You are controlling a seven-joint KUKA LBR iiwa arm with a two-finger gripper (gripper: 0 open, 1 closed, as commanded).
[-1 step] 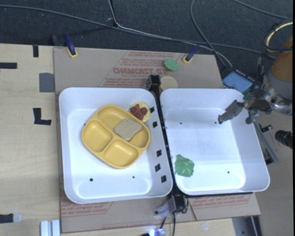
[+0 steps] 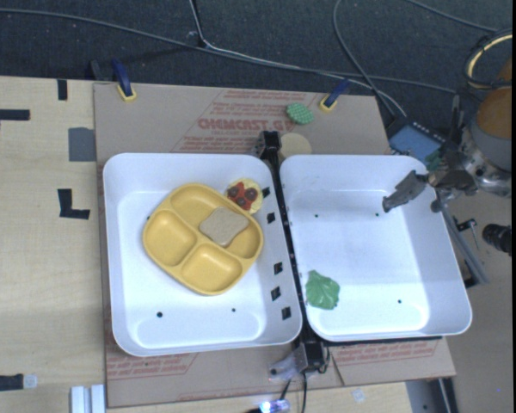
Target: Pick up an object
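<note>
From the overhead camera, I see 2 white bins side by side. My gripper (image 2: 410, 188) hangs over the upper right part of the right bin (image 2: 371, 256), close to its far right wall, with nothing between the fingers. Whether they stand wide or narrow I cannot tell; they blur into one dark shape at this slant.

The nearest thing to take is the green leafy piece (image 2: 322, 291), lying on the floor of the right bin near its lower left corner, well apart from me. In the left bin (image 2: 155, 317) sits a yellow divided plate (image 2: 202, 237) with a tan slice (image 2: 223, 224) in 1 of its compartments and a small red-and-yellow item (image 2: 244, 194) at its upper rim.

To do this well, I judge I should travel toward the green piece, centre above it, come straight down, and close across its thickest part. It sits close to the bin's left wall, so 1 finger may catch that wall.
</note>
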